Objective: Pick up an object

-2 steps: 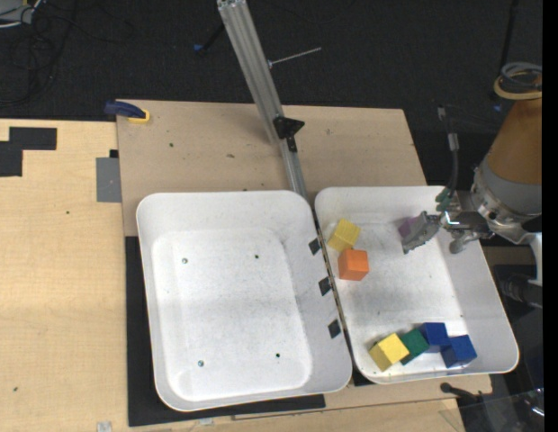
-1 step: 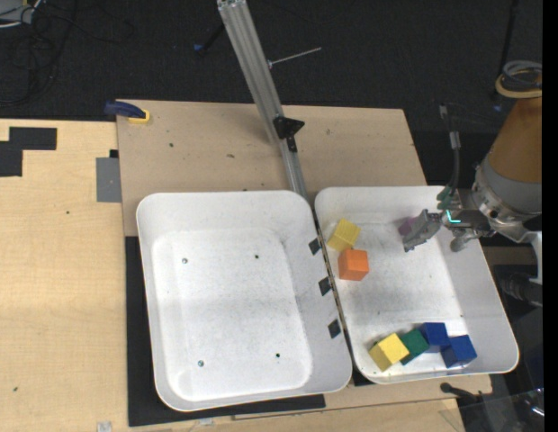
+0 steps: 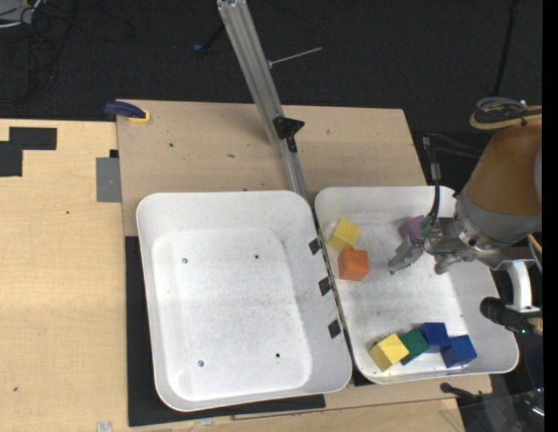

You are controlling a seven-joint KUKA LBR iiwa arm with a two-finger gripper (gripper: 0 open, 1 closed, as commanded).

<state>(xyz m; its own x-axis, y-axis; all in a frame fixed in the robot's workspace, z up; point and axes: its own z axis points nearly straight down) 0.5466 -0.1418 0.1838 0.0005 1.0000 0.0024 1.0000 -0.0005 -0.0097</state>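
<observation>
bench (image 3: 216, 151): light wood, carries both bins side by side
left bin (image 3: 171, 219): white, shallow, sits left of centre
right bin (image 3: 495, 354): white, shallow, touches left bin along the shared edge, holds all the blocks
arm (image 3: 504, 183): comes in from the right, orange band over grey wrist, above right bin's far-right part
metal rail (image 3: 256, 70): slanted grey bar, runs from top centre down toward the gap between bins
gripper (image 3: 412, 257): low over the right bin's middle, pointing left; fingers spread, nothing between them
orange block (image 3: 353, 265): in right bin, left side, near gripper tip but apart
yellow block (image 3: 344, 234): just above orange block, close to it
purple block (image 3: 410, 227): just beside the gripper, behind it; contact cannot be told
near cluster: yellow cube (image 3: 388, 350), green cube (image 3: 414, 343), blue cubes (image 3: 445, 344), packed together at right bin's near edge
</observation>
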